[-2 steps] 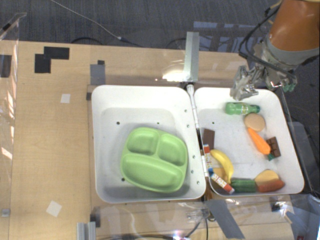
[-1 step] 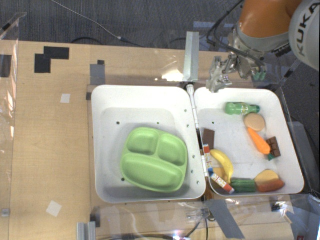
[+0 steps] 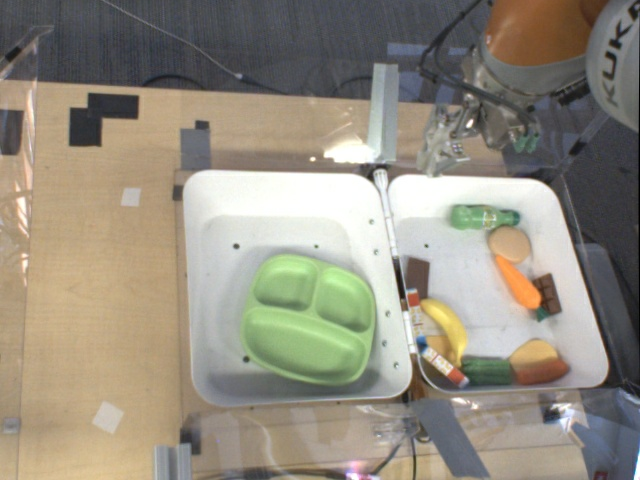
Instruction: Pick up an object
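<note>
Gripper (image 3: 447,140) hovers above right bin (image 3: 570,230) rear edge; finger state cannot be determined. Bin contents: green bottle (image 3: 483,217), orange carrot (image 3: 518,282), yellow banana (image 3: 446,329)

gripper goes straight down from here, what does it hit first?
Probably the back rim of the right bin, near its corner by the divider. The gripper hangs over that edge, short of the green bottle. Depth is unclear from one slanted view, so it could land just outside.

The grey arm with the orange band (image 3: 540,13) is cut off by the top edge; its gripper's (image 3: 447,140) finger state is unreadable.
</note>
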Tool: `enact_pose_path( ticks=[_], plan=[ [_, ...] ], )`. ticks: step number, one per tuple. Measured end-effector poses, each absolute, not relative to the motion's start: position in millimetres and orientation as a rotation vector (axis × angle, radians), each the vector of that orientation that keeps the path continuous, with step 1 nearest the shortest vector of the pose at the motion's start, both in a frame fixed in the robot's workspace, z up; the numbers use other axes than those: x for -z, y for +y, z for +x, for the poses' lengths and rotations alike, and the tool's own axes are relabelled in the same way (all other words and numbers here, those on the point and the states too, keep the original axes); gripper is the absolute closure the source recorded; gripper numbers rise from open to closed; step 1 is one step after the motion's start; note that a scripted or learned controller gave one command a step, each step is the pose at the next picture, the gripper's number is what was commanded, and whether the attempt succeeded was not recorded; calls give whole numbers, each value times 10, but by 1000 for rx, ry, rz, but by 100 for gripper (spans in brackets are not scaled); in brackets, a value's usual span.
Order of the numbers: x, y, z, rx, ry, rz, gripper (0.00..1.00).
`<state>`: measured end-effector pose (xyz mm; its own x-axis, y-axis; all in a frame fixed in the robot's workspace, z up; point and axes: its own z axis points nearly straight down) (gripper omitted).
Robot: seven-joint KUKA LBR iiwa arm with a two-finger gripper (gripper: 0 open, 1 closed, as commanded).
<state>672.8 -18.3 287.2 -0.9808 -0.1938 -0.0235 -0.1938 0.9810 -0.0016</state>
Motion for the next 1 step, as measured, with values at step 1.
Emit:
enact_pose_path(
  ticks=[1],
  plan=[
    [-2872, -573, 6704, 4, 3067, -624, 100]
  ],
)
